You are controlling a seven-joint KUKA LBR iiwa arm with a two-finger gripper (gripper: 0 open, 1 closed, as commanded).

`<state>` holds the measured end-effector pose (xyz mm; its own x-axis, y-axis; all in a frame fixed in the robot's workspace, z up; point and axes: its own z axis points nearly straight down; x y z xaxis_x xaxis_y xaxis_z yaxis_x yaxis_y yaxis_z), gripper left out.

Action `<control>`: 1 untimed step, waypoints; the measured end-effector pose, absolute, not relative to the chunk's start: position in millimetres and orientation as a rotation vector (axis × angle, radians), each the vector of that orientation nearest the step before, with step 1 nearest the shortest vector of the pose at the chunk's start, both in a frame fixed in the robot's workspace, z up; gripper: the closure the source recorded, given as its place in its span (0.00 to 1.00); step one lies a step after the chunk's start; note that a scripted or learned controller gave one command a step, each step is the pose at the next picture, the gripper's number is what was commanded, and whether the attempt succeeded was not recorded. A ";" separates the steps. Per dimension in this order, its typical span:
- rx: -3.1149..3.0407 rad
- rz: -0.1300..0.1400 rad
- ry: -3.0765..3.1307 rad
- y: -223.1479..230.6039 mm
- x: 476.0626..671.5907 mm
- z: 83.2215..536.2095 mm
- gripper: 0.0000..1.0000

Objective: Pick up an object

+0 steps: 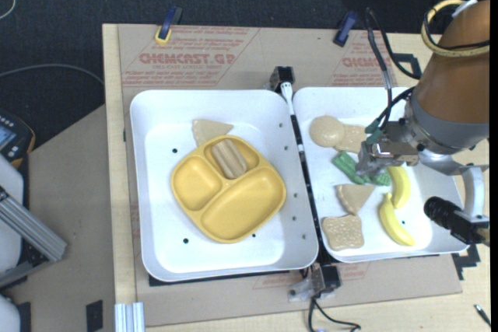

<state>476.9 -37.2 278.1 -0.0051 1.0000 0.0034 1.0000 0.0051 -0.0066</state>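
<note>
So far nothing lifted: tool [372, 159] low in right bin [311, 109], mid-bin, over green item [346, 165]; can't tell how it's set or if it grips. Grasp + lift prob. still left.

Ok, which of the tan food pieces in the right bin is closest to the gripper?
The wedge-shaped tan piece, just below-left of the gripper. The round-ended one lies further up-left, and the bread slice sits near the bin's front edge.
</note>
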 end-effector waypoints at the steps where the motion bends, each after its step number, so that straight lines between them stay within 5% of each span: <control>1: -2.215 -0.004 -2.229 16.4 479.6 288.5 1.00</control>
